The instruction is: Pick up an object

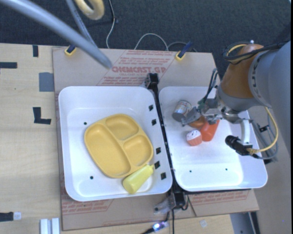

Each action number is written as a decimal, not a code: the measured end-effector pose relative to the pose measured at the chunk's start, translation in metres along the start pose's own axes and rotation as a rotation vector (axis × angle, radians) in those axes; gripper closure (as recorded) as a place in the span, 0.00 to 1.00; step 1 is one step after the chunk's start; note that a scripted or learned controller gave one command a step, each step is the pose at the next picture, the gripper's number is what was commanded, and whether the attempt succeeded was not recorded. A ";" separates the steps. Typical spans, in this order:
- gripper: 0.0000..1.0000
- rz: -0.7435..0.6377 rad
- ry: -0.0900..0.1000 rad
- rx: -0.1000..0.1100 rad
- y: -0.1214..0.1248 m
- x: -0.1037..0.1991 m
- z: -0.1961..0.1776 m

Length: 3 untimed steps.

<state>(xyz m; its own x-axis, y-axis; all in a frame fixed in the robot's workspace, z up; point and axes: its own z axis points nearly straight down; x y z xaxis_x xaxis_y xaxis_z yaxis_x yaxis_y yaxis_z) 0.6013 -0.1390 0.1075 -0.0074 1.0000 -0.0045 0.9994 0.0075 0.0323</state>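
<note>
Right of centre frame, pincer (pixel 203 117) low in right white bin (pixel 219 179) over orange bottle (pixel 208 129); grip state impossible to tell.

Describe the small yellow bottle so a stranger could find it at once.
Start at the left bin, the one that holds the big yellow divided plate. Look just past the plate's near right corner, toward the bin's front edge: the yellow bottle lies there on its side. It is small and narrow with no compartments, unlike the broad plate beside it.
</note>
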 end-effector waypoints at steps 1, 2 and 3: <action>1.00 0.000 -0.003 0.000 0.000 -0.001 -0.008; 1.00 0.005 0.004 0.028 0.001 0.006 -0.069; 1.00 0.006 0.003 0.028 0.004 0.006 -0.121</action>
<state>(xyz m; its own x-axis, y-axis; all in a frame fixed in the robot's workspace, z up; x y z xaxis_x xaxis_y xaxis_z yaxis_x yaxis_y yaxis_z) 0.6014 -0.1324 0.2282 -0.0019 1.0000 -0.0010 1.0000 0.0019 0.0043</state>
